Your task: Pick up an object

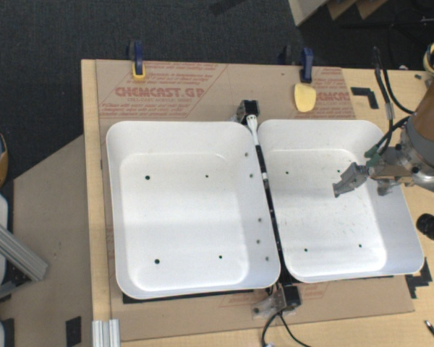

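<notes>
Object whereabouts: cannot tell; nothing to be made out as held at the tool [345,183]. Reaching in from the right edge, the grey arm [428,118], wrist bent over the right bin [325,126] with the tool stretched leftward and tipped slightly down, over the upper right part of that bin's floor. Open or closed: cannot tell, the tool's tip showing as one grey, blurred shape. Black cables [382,85] looping from the wrist up and back toward the far right corner. Well apart from the tool, the left bin [116,194], lying just beside the right one, the two rims touching along a dark seam down the middle. At the far end of that seam, a black clip [247,110]; at the near end, a second fitting [286,298] with a cable trailing off. Free floor left of and below the tool in the right bin, marked by a few black dots and fine dark specks. Right bin's near right corner overhanging the edge of the table [101,92]. Along the table's far edge, two blue clamps [137,52] [306,62], and below the right one a yellow pad [304,97], just beyond the right bin's far rim.
</notes>
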You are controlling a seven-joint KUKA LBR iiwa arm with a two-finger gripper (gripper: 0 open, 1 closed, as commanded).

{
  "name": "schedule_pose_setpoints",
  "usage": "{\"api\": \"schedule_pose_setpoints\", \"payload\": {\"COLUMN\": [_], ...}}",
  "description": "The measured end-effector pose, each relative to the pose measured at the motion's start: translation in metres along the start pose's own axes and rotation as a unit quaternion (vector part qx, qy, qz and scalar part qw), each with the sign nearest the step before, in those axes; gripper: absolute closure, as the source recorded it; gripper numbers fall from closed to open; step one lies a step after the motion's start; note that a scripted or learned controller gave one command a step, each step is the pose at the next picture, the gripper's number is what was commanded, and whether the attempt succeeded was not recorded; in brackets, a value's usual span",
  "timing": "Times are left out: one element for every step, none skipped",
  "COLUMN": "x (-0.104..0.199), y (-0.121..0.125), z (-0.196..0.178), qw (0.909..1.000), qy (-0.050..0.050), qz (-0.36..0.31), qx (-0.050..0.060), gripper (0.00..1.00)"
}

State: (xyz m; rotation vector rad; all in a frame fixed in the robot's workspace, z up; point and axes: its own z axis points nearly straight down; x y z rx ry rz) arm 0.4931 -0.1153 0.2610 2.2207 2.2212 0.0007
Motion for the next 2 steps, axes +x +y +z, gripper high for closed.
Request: {"api": "schedule_pose_setpoints", "payload": {"x": [0.0132, 0.0137], "y": [-0.0125, -0.0125], "z": [-0.196, -0.1987], "qw": [1.0, 1.0], "qy": [-0.001, -0.001], "qz": [-0.001, -0.001], "qx": [-0.009, -0.003], "gripper": [0.0, 1.0]}}
